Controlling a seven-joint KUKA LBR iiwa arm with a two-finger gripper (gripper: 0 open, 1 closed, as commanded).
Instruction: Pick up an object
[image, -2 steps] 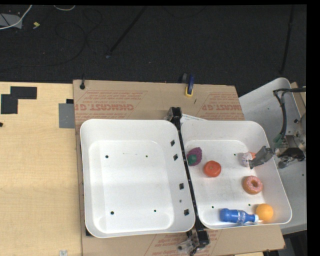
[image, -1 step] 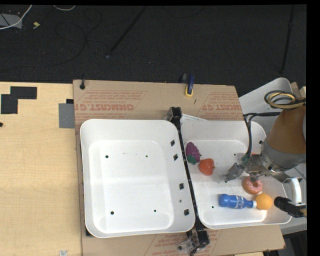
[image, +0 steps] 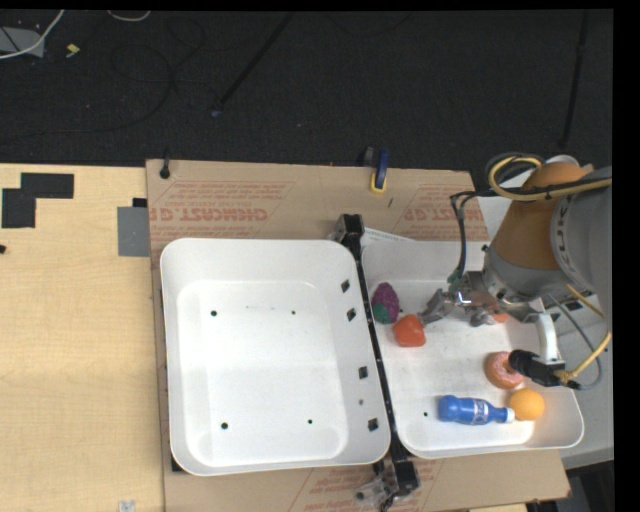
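The right white bin (image: 560, 440) holds several small objects. A purple egg-shaped piece (image: 385, 298) lies near its left wall, and a red lump (image: 409, 331) sits just below it. A blue bottle (image: 470, 410) lies on its side near the front, with an orange ball (image: 527, 404) at its right end. A pink-orange ring (image: 503, 370) rests above the ball. My gripper (image: 462, 303) hangs low over the bin's middle, just right of the red lump and the purple piece. Nothing is visibly held in it.
The left white bin (image: 170, 300) sits beside the right one, and black clips (image: 363, 373) line the shared wall. Both bins rest on cardboard (image: 250, 205) with a blue clamp (image: 378, 170) at its far edge. Cables (image: 585, 350) hang off the arm at the right.
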